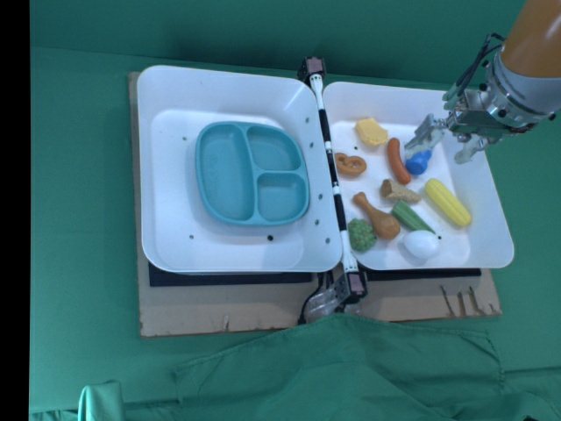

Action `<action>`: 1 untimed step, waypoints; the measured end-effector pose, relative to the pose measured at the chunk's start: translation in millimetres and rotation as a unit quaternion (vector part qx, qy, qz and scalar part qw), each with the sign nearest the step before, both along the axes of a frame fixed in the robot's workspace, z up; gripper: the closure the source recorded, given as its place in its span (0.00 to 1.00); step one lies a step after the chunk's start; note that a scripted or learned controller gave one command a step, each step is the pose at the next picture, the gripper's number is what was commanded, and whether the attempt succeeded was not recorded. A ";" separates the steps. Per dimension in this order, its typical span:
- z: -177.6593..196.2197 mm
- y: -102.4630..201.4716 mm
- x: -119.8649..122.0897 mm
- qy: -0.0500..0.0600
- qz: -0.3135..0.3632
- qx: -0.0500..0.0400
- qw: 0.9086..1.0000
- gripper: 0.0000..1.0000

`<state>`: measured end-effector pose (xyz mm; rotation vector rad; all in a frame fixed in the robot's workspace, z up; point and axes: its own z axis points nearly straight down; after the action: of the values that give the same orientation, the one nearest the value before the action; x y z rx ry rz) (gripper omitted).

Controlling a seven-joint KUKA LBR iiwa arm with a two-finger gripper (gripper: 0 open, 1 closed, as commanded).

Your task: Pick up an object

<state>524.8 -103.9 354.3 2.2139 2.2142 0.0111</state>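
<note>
Blue toy (418, 162) not yet lifted, lies in right bin (491, 235); gripper (449, 139) spread wide above it, holding nothing.

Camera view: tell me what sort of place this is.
Probably a robot grasping test bench, not a kitchen: two shallow white plastic bins sit side by side on green cloth, one holding a teal three-compartment plastic tray, the other toy foods such as a yellow plastic corn cob, under the gripper.
</note>
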 end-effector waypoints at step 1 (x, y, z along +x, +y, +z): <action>-78.6 48.4 34.1 0.007 0.001 0.002 1.000 0.00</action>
<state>558.9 -55.4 275.8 2.2215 2.2242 -0.0017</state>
